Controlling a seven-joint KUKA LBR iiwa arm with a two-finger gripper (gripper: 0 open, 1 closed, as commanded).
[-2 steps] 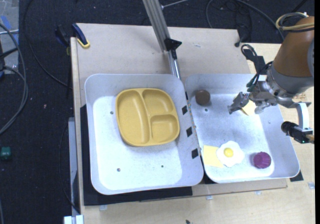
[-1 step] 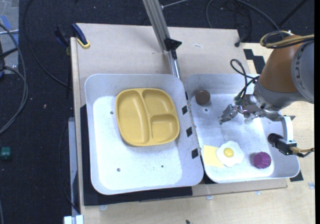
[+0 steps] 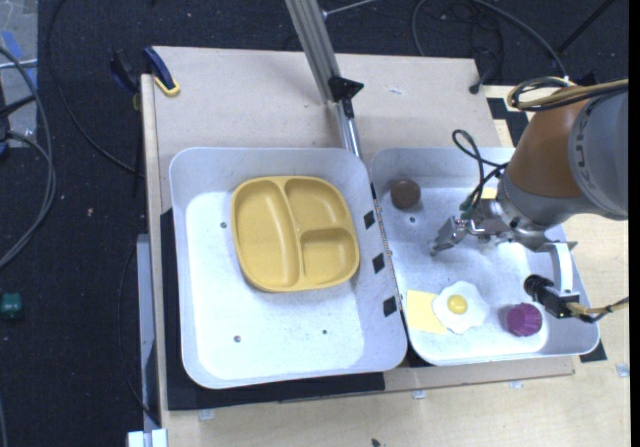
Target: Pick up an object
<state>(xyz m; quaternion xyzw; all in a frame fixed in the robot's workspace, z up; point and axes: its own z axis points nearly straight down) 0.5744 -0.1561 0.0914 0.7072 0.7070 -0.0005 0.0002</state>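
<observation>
Gripper (image 3: 447,236) low in right bin (image 3: 420,350) — grip state unclear; brown ball (image 3: 405,194) just beyond, apart.

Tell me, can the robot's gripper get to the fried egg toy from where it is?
Probably yes. The gripper hangs in the right bin, and the fried egg lies just below it in the picture with bare floor between them.

Even overhead light, soft focus, faint shadows
</observation>
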